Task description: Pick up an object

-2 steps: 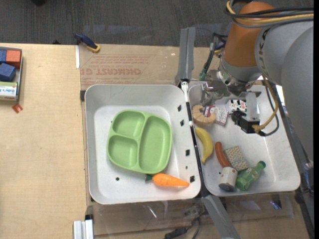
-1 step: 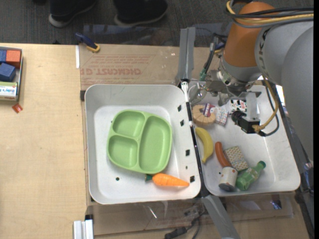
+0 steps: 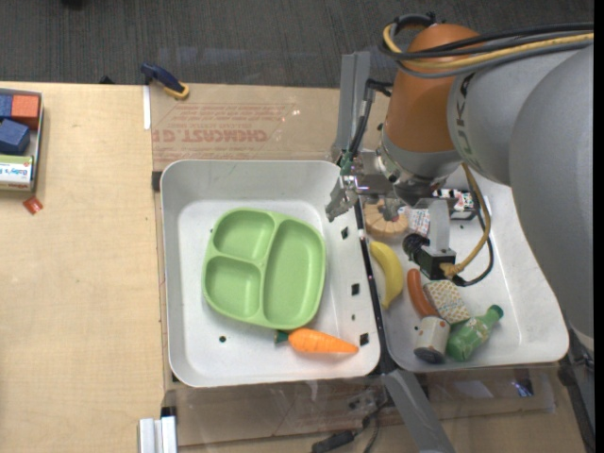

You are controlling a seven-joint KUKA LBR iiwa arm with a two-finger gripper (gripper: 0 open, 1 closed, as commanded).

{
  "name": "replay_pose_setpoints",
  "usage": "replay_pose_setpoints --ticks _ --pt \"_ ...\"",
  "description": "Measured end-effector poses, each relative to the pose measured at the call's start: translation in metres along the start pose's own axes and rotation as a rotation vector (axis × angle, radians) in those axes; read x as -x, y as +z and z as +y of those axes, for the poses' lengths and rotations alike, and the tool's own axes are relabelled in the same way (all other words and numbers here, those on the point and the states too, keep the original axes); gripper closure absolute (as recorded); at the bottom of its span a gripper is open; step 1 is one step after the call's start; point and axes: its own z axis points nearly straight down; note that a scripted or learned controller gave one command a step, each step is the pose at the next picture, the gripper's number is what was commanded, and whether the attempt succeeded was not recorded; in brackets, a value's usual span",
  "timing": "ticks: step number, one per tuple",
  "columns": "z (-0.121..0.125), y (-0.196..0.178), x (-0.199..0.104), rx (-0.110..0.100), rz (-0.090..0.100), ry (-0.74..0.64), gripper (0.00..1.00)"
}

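While the grey arm (image 3: pixel 528 130) looms over the right bin (image 3: pixel 533 343), we see a green plate (image 3: pixel 266 268) in the left bin (image 3: pixel 189 253) — banana (image 3: pixel 385 270), carrot (image 3: pixel 322 343) — the claw's (image 3: pixel 392 201) grip we cannot tell.

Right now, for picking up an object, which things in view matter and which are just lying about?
For the job:
gripper, over the bins' shared edge
banana
carrot
green divided plate
green bottle
round wooden piece
left bin
right bin

Lying about:
box of coloured blocks, on the bench at far left
blue and yellow clamp
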Motion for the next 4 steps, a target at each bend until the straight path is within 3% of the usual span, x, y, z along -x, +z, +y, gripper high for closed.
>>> replay_pose_setpoints --ticks 1,2,3,4 --pt "-0.001 0.000 -0.044 0.001 0.000 0.000 0.00" --pt "-0.003 0.080 -0.074 0.021 0.003 0.009 0.00" --pt "-0.019 0.083 -0.113 0.039 0.002 0.012 0.00" --pt "-0.019 0.090 -0.151 0.029 -0.014 0.016 0.00"
